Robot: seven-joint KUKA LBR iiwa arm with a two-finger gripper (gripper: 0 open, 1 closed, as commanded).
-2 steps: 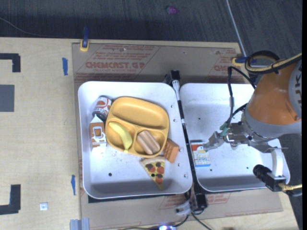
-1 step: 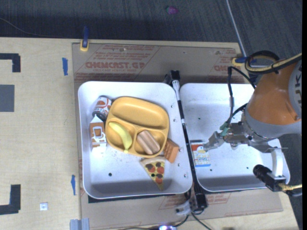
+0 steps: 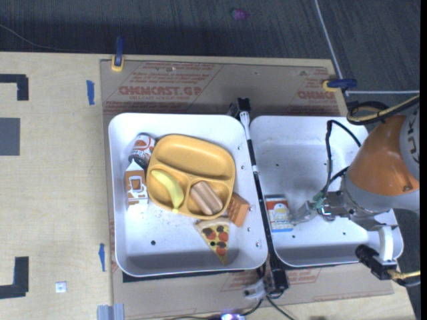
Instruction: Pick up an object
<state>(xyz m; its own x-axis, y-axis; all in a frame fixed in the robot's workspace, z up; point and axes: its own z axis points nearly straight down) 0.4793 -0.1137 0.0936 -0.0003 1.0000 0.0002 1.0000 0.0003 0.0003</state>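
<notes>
Carton in right bin looks light, stiff (probably slippery); grab its long sides. Can't tell jaws' state.

I log two white bins, a mustard-yellow divided plate carrying a yellow banana and a pinkish-brown hot dog, and a pizza slice, yellow with red dots. I also list an orange-and-white carton, a red-and-white box, an orange-brown block and the grey arm's orange band.
</notes>
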